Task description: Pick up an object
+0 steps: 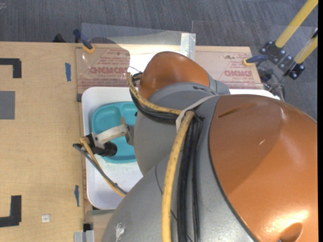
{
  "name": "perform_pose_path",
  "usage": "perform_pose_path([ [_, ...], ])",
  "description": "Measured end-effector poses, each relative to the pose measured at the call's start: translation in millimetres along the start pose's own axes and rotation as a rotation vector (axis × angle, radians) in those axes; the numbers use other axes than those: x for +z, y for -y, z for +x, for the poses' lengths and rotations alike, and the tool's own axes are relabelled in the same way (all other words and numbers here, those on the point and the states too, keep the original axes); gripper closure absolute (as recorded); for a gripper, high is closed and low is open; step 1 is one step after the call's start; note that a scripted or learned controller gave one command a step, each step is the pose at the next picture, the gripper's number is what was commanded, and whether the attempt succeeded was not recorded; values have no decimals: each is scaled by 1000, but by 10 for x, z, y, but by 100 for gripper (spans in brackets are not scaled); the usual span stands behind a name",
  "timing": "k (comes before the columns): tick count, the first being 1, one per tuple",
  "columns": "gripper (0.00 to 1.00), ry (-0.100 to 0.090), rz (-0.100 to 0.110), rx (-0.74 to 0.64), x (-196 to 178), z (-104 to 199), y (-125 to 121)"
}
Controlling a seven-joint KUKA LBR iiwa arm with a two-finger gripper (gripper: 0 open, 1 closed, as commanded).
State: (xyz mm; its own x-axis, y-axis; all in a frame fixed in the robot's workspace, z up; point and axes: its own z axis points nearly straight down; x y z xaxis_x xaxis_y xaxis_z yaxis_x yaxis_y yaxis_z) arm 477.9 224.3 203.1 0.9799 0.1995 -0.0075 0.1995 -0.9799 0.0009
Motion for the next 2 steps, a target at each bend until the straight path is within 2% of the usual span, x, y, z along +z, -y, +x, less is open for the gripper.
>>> perform_pose_path([
  [1,100,-8,1,-272,-1004,8,5],
  [2,100,-1,0,-38,44,55,-15],
])
